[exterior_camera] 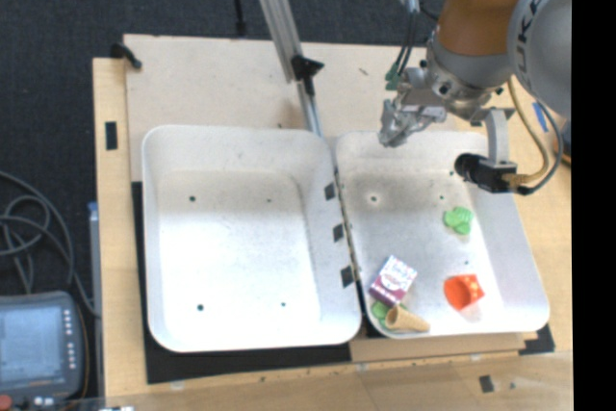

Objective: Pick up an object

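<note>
Gripper point(395, 132) sits over the far edge of the right bin point(500, 207), close to that bin's far-left corner. Fingertips look pressed together with nothing between them, so it's clenched on air.

All candidates are at the opposite end of the same bin, along the near edge:
- purple-and-white box point(394, 279), near-left area, close to the divider with the left bin point(241, 236). Tilted; long axis runs diagonally.
- tan cone point(408, 320), just beside the box on the near side, almost against the near wall, with a green piece point(380, 311) touching its left end.
- orange piece point(463, 291), toward the near-right corner.
- green lump point(458, 220), mid-right, apart from the rest.

Key relation: the box lies almost straight toward the near edge from the claw. My read: that's the simplest target, but the wall and cone crowd it. The green lump has the clearest surroundings.
</note>
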### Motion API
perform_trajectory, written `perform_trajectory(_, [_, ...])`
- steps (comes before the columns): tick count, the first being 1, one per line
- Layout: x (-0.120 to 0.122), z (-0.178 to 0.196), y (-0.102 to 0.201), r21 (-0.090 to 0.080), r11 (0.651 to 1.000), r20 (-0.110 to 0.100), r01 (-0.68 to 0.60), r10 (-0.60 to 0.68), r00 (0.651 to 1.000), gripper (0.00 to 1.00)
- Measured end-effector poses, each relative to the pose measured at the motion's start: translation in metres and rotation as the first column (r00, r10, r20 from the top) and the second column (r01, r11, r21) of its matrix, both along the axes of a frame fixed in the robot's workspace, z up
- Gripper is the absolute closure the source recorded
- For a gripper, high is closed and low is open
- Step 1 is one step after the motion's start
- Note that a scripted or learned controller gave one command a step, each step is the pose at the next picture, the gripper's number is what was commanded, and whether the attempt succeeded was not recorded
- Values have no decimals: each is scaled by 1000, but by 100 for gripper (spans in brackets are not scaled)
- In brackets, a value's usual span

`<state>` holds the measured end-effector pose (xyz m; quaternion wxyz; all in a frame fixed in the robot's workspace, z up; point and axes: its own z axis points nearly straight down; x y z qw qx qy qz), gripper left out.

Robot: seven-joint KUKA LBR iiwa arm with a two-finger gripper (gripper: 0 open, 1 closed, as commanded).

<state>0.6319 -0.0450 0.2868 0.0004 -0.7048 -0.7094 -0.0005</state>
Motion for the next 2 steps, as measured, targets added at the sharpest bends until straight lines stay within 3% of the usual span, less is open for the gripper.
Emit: perform_trajectory(2, [-27, -29, 85, -1, 1000, -1, 1, -1, 1000, 100])
